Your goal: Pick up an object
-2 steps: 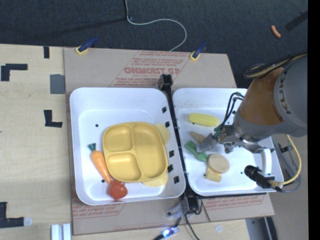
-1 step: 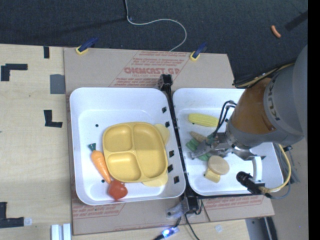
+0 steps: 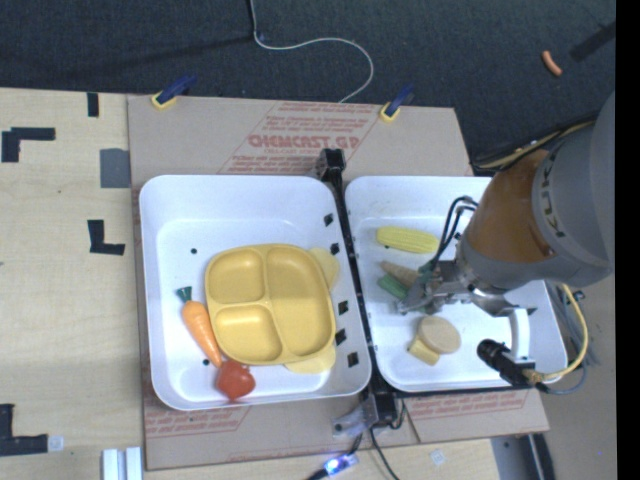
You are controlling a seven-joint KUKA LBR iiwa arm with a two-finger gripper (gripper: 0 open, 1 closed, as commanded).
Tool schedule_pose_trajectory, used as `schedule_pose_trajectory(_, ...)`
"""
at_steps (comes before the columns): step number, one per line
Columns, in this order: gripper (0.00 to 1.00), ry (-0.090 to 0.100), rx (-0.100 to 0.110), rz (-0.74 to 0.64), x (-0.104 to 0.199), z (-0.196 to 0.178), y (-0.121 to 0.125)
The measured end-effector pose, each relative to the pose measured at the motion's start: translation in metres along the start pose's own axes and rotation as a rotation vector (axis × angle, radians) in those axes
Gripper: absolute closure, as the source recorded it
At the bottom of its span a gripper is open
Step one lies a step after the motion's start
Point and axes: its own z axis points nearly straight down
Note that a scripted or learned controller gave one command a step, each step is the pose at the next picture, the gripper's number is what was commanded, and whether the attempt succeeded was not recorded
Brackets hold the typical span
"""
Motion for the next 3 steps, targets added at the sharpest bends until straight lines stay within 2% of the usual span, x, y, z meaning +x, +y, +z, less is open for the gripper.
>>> schedule_pose_trajectory(1, 1.00, 0.001, -0.003, -0.002, 0.010, -0.056, 0.000)
schedule_pose_trajectory(2, 1.00, 0.001, -0.003, 0.000, 0.007, -0.107, -0.009)
schedule_pose_trajectory(3, 1.00, 0.001, -0.001, -0.001, 0.008, -0.130, -0.009)
